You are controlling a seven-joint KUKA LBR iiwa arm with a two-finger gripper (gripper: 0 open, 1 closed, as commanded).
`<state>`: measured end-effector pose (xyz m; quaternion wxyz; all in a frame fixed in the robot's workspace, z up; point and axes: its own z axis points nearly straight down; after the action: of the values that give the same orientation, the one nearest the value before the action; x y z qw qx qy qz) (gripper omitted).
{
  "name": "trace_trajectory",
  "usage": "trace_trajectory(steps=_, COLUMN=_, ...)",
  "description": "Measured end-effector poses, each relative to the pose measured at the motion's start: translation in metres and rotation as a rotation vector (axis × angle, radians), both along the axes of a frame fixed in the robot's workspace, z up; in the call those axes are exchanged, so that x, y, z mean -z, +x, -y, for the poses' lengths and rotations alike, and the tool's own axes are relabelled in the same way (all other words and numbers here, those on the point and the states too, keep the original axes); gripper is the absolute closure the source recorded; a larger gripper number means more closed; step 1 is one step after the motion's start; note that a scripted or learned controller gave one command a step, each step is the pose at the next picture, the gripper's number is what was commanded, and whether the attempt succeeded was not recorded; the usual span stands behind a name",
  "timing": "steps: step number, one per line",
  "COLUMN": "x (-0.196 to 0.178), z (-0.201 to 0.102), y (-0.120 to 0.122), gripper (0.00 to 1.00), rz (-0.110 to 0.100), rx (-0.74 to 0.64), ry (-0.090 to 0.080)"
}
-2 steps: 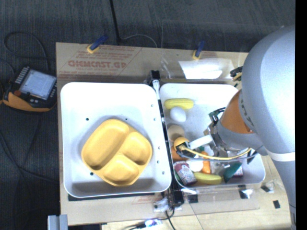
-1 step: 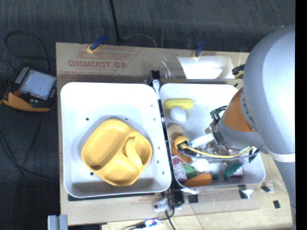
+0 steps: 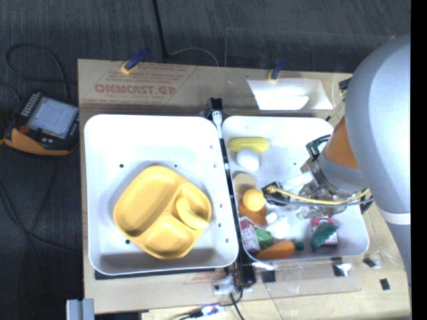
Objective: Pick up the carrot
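Arm [image 3: 383, 119] fills the right side of the view, grey w/ orange band, wrist angled down over the right bin [image 3: 293, 127]. Left bin [image 3: 100, 179] carries a yellow divided plate [image 3: 162, 210]. Right bin is cluttered: banana [image 3: 249, 143] near the top, white egg [image 3: 248, 159] just below it, orange ball-like fruit [image 3: 253, 199] mid-left, a red-and-green item [image 3: 323, 235] at lower right, plus small bits too blurred to ID. Gripper [image 3: 303, 199] hangs mid-bin amid cables; can't tell whether it's spread or closed, or holding anything — hardware hides that. Carrot [image 3: 280, 249] lies flat along the bin's front wall, orange body w/ green top toward the left, close to neighbouring items, apart from the gripper. Judging by looks it's prob. a toy: light, stiff, smooth, so likely to slip or roll if pinched near the taper. Best grab approx. mid-body, across the width, w/ the wall & neighbours leaving tight clearance.
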<state>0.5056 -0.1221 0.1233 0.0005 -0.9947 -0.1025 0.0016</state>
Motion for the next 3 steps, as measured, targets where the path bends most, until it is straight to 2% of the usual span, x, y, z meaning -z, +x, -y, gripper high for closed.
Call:
trace_trajectory(steps=1, x=0.0, z=0.0, y=0.0, gripper=0.0, rz=-0.001, rx=0.0, ry=0.0)
trace_trajectory(steps=2, x=-0.061, z=-0.04, y=0.057, gripper=0.0, rz=0.001, rx=0.003, ry=-0.001)
trace_trajectory(steps=3, x=-0.061, z=-0.094, y=0.005, gripper=0.0, rz=-0.002, rx=-0.063, ry=0.001)
